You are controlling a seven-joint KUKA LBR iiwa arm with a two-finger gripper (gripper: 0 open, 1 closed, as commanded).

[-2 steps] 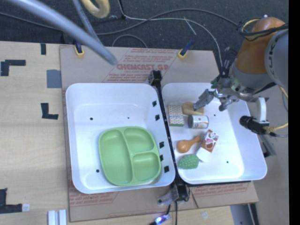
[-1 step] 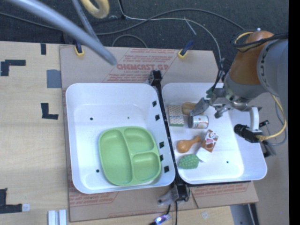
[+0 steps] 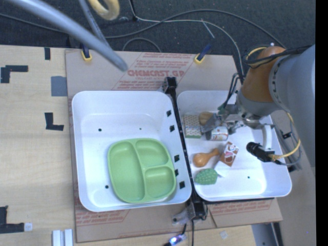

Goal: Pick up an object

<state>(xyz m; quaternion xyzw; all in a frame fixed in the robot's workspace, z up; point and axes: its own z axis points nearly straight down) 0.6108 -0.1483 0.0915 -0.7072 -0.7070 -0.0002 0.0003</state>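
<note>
Claw point(image 3: 218, 128) low among crowded items in the right bin point(image 3: 277, 188), grip unreadable; it may nudge the small can point(image 3: 219, 135) aside.

The arm point(image 3: 287, 81) runs off the right edge, its base out of sight. Its wrist covers the pincer point(image 3: 218, 127), so the fingers are hard to make out. A small can-like item point(image 3: 219, 134) beneath is partly hidden; its label is too small to read.
</note>
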